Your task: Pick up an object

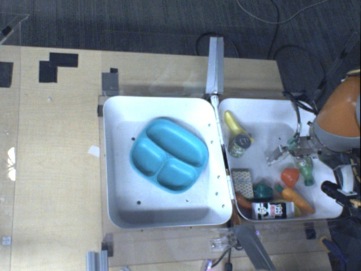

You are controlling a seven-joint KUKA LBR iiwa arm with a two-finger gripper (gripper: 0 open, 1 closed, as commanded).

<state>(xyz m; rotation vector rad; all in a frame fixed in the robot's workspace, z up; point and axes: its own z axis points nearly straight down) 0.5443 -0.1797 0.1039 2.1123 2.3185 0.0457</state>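
Observation:
My gripper (277, 154) hangs over the middle of the right bin (265, 109), open, with nothing between its fingers. Bare bin floor lies under it. Just to its right and toward the front sit a red-orange ball (290, 176), a small green bottle (306, 173) and an orange carrot-shaped piece (297, 199). A yellow banana-shaped toy (234, 123) and a round dark-lidded can (240, 144) lie to its left by the divider. Along the front wall are a checkered pad (242, 179), a teal object (263, 191) and a black-and-white bottle (272, 210).
The left bin (115, 168) holds a large blue divided plate (169, 154). The grey arm with its orange band (340, 109) comes in over the right bin's right wall. A metal post (215, 66) stands behind the divider between the bins.

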